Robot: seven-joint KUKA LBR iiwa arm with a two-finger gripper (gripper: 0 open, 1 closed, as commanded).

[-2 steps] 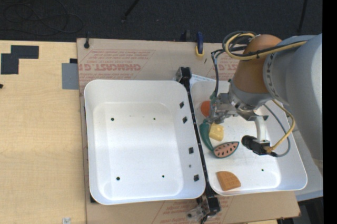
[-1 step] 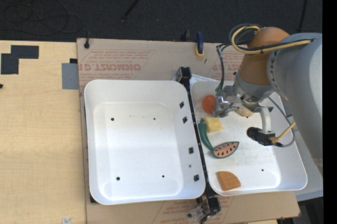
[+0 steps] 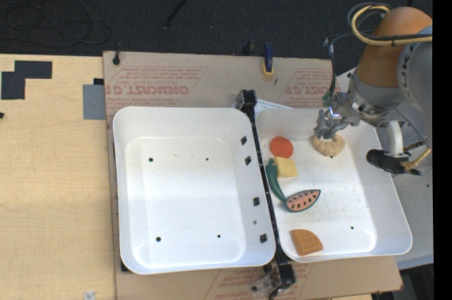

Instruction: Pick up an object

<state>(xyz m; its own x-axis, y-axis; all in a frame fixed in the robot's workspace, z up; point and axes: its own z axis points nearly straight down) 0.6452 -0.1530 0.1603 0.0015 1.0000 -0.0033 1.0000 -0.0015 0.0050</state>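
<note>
White plastic bins, two, side by side on cardboard sheet [image 3: 176, 83] over wooden bench [image 3: 49, 171]. Left bin [image 3: 134, 129] bare-floored apart from small dark dots. Right bin [image 3: 381, 221] holding all the objects.

Gripper [image 3: 329, 130] down in right bin's far end, directly over tan lumpy object [image 3: 330, 145]. Metal claw seen from above at a slant, touching or just above the lump; claw width impossible to tell, and no visible proof of lump between the tips. Grey arm with orange band [image 3: 395, 34] entering from the right, cable loop on top.

Other contents of right bin:
- red round piece [image 3: 282, 147] near the divider, left of the tan lump, apart from it
- yellow block [image 3: 287, 167] just below the red piece, close or touching
- green strip [image 3: 274, 182] along the divider side, touching the yellow block's lower left
- watermelon slice [image 3: 303, 200], green rim, red face with dark seeds, tilted, at the green strip's lower end
- orange-brown wedge [image 3: 306, 242] at the near edge, well apart from the rest

Blue clamp [image 3: 268, 60] on cardboard's far edge. Black clips along the seam between bins.
</note>
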